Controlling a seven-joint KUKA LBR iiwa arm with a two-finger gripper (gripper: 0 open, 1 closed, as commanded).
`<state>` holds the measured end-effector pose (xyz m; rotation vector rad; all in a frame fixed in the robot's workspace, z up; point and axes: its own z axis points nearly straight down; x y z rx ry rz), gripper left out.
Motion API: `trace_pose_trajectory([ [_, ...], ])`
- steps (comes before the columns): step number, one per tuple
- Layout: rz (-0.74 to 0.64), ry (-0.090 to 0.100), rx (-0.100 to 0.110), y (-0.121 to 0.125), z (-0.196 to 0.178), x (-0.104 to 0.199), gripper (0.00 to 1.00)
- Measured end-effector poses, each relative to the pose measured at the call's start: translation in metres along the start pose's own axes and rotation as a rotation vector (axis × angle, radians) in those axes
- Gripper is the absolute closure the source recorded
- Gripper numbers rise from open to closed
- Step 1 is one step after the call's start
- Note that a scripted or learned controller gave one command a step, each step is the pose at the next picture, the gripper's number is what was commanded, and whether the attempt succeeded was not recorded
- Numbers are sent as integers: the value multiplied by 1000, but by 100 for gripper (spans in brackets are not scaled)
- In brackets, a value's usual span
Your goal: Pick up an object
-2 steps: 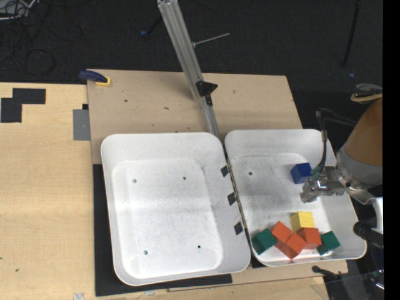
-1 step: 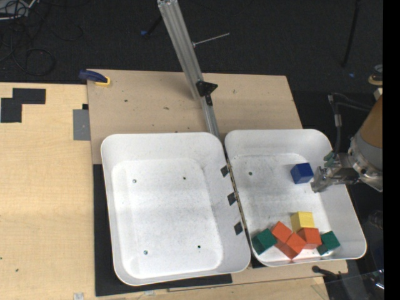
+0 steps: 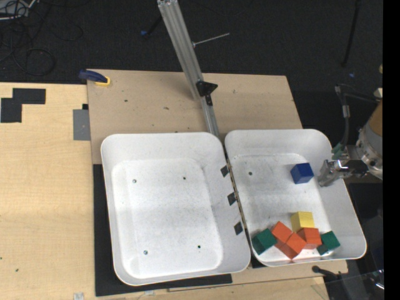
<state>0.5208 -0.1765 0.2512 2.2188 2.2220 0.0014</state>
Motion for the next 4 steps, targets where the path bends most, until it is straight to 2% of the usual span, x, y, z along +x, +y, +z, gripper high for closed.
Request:
trace_pose_trajectory([
  [3, -2, 3, 6, -7, 33, 152, 100],
  [4, -5, 4, 6, -14, 29, 215, 100],
])
